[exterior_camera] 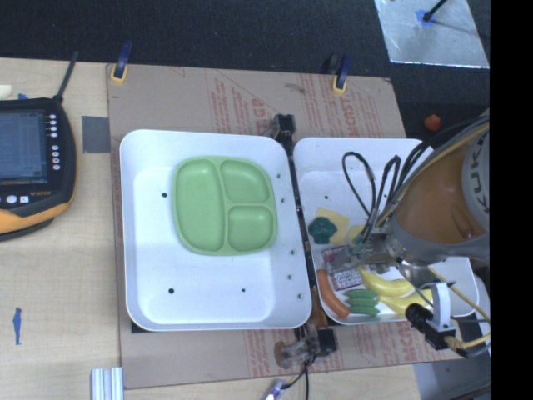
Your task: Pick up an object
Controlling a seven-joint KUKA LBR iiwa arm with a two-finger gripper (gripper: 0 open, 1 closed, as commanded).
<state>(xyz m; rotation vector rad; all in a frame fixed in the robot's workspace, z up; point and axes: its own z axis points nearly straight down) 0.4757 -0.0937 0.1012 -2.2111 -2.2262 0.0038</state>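
Banana (387, 286) just beside arm (433, 207)

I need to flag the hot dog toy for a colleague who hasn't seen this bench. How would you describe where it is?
Find the right bin, the one the arm reaches into. At its near left corner lies the toy hot dog, slanted along the wall. It is the reddish-orange item in a tan bun, left of the green pea pod and the banana.

dark carpet floor (208, 15) behind a wooden bench (50, 307) topped with cardboard (208, 98).
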